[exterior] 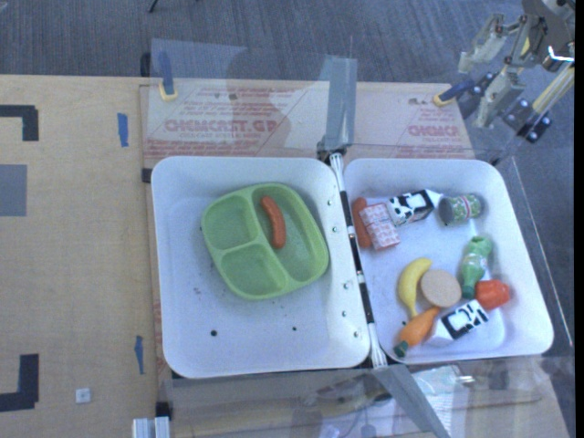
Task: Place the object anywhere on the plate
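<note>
Carrot (417,328) lies low; hand (505,67) hovers beyond bins

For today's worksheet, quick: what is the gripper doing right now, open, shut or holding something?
Gripper: above the bench's far right corner, away from both bins; open or shut cannot be told. Nothing visibly held.

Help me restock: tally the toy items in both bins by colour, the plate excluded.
Orange or red: 4 (sausage, carrot, tomato, red-white packet)
Black-and-white cartons: 2
Green: 2 (can, bottle)
Yellow banana: 1
Tan disc: 1
Total: 10
</note>
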`<state>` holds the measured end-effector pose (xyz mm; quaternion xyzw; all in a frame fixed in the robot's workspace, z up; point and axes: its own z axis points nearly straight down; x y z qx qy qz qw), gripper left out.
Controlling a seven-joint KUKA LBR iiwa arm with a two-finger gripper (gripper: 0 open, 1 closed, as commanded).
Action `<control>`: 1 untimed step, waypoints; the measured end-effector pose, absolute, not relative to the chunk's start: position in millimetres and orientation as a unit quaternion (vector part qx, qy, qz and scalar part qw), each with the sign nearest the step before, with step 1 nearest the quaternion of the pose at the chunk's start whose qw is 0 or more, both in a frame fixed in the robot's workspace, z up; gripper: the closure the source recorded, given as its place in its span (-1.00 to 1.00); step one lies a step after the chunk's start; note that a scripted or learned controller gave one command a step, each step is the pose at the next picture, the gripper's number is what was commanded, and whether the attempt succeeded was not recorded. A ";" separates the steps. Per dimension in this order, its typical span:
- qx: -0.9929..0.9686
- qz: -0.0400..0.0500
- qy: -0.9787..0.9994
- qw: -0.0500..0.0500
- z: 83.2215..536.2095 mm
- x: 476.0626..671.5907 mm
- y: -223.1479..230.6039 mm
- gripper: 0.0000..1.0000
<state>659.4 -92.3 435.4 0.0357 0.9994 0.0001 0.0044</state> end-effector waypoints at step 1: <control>-0.076 0.000 0.997 0.005 435.1 666.5 -145.1 -1.00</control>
